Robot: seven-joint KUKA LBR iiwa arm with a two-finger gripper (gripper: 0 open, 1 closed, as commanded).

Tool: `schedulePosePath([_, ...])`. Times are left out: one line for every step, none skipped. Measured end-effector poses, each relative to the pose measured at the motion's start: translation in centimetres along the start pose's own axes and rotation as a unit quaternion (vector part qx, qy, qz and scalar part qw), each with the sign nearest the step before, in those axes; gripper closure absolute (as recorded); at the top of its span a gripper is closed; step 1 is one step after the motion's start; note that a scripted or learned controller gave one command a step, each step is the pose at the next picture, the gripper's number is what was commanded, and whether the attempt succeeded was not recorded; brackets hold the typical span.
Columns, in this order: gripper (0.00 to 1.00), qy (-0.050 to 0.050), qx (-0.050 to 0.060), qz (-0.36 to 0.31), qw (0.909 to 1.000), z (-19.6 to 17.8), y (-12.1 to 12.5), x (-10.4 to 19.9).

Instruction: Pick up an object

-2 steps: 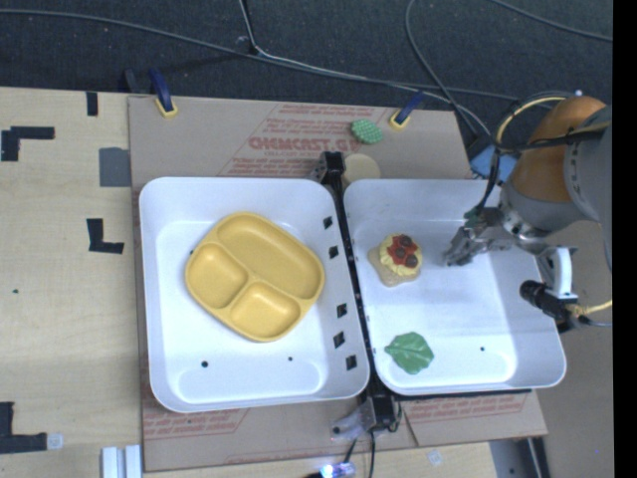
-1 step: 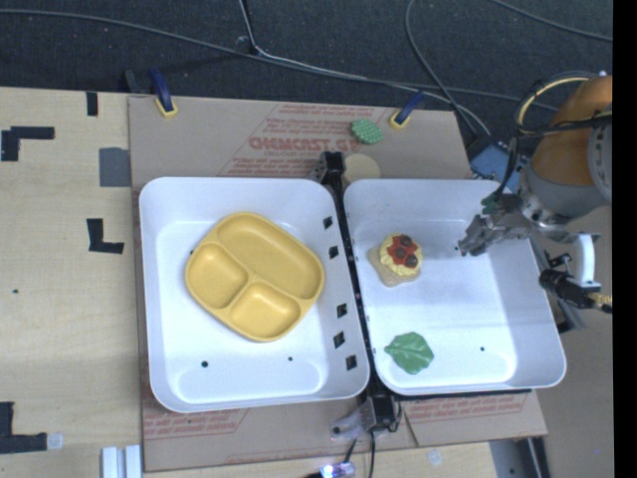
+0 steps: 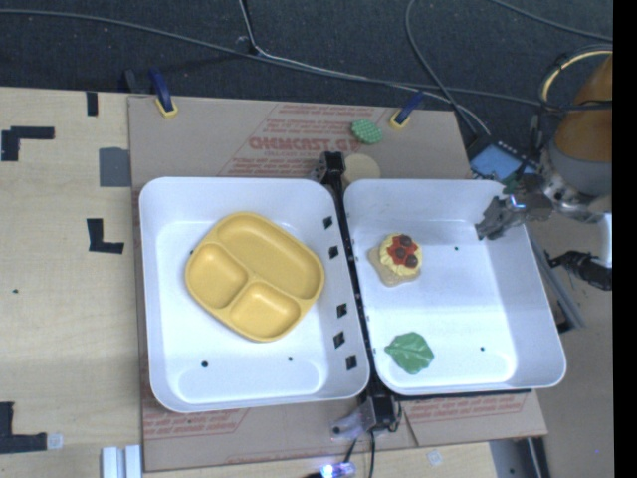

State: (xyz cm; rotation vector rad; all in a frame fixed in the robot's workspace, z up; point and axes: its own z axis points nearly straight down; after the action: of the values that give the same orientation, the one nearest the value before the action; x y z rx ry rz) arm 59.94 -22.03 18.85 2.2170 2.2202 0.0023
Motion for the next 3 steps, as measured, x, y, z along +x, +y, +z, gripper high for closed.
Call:
schedulePosePath([1.0, 0.0, 0.0, 0.0, 1.0, -6.3, 0.4, 0.0])
schedulePosePath([1.0, 0.001, 0.002, -0.001, 1.0, -6.9, -1.0, 4.8])
schedulePosePath([1.0, 0.001, 0.003, -0.001, 1.0, -5.4, -2.5, 10.1])
